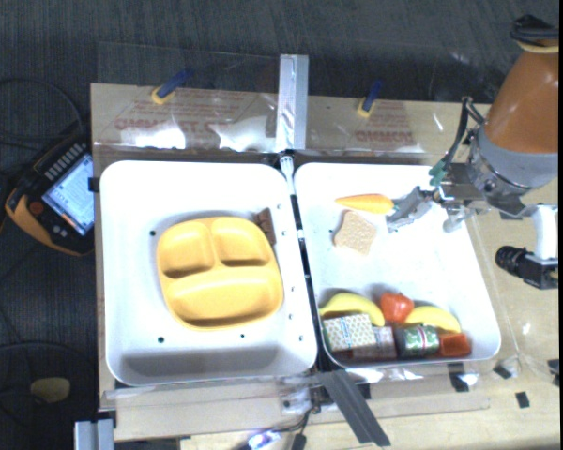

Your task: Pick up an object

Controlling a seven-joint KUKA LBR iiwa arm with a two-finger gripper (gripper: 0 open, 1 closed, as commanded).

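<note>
My gripper (pixel 431 212) hovers over the upper right part of the right bin (pixel 479 279), open, with nothing between its fingers. Its left finger (pixel 407 207) ends just right of an orange carrot (pixel 363 201). Below the carrot lies a tan slice of bread (pixel 356 232). Along the bin's front edge sit a yellow banana (pixel 349 304), a red tomato (pixel 395 306), a second yellow fruit (pixel 434 318), a small patterned box (pixel 347 331), a dark can (pixel 418 340) and a red item (pixel 455 345).
The left bin (pixel 122 251) holds a yellow divided plate (pixel 220 270), with a small brown object (pixel 265 221) at its upper right corner. A raised divider (pixel 298 251) separates the bins. A handheld controller (pixel 61 200) lies off the bench at the left.
</note>
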